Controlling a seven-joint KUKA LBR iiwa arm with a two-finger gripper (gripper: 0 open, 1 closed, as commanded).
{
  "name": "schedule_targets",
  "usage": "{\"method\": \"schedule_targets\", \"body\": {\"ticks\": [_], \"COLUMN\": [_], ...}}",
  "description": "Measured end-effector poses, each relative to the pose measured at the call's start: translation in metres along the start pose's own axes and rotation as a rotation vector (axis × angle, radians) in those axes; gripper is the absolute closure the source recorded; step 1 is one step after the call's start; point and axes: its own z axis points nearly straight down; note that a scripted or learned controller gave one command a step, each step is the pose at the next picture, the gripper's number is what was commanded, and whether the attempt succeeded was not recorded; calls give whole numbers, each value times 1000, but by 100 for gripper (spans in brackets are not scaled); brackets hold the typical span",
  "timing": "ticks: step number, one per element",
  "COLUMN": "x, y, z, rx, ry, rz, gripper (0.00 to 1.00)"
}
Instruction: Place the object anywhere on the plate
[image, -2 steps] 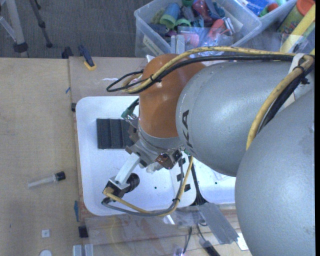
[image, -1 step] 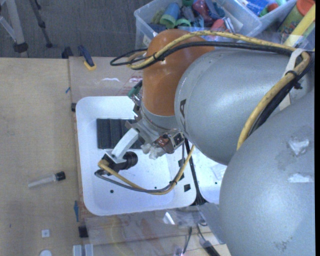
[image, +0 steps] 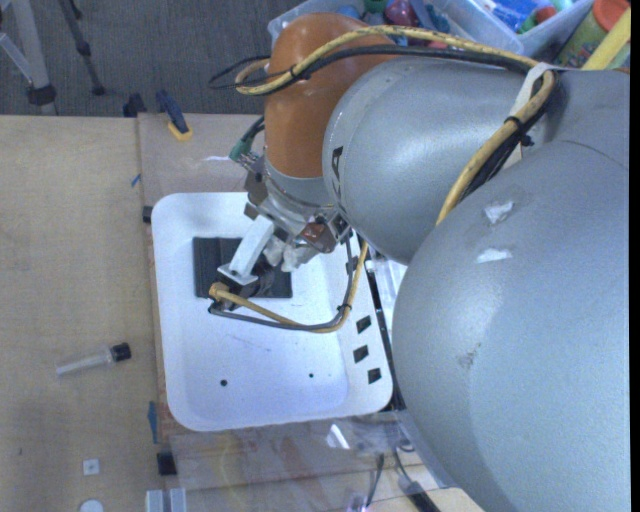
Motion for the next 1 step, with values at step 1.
{"method": "schedule_targets", "body": {"ticks": [1], "x": [-11], "y": [-12], "z": [-13], "rx": [2], "ry": [-1], "rz": [-537], "gripper": [100]}}
